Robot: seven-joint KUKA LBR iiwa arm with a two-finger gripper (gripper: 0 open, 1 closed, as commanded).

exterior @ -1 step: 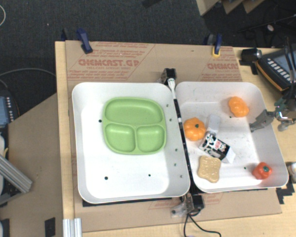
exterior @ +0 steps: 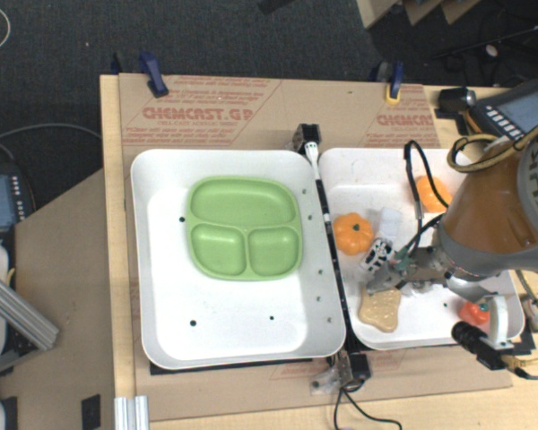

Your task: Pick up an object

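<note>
Resting on a bench topped with brown printed board [exterior: 251,106], two shallow white bins sit side by side, the board held at its far edge by a blue clamp [exterior: 152,73] and a yellow-and-blue clamp [exterior: 394,81]. Dark carpet [exterior: 161,16] surrounds the bench, with loose cables on it at the left and wooden furniture at the upper right. The left bin [exterior: 161,312] holds a green divided plate [exterior: 245,227], lying flat toward its far half. The right bin [exterior: 368,161] holds a small orange pumpkin [exterior: 353,233] near its left wall, a black-and-white spotted toy [exterior: 377,255] just beside it, a tan flat piece [exterior: 381,311] near the front edge, an orange object [exterior: 430,189] toward the back and a red-orange one [exterior: 474,312] at the front right. The arm, grey with an orange band [exterior: 493,213], reaches over the right bin, and its gripper [exterior: 394,271] sits low among the spotted toy and the tan piece. Whether its jaws are apart or closed, I cannot tell; no object is seen between them.
</note>
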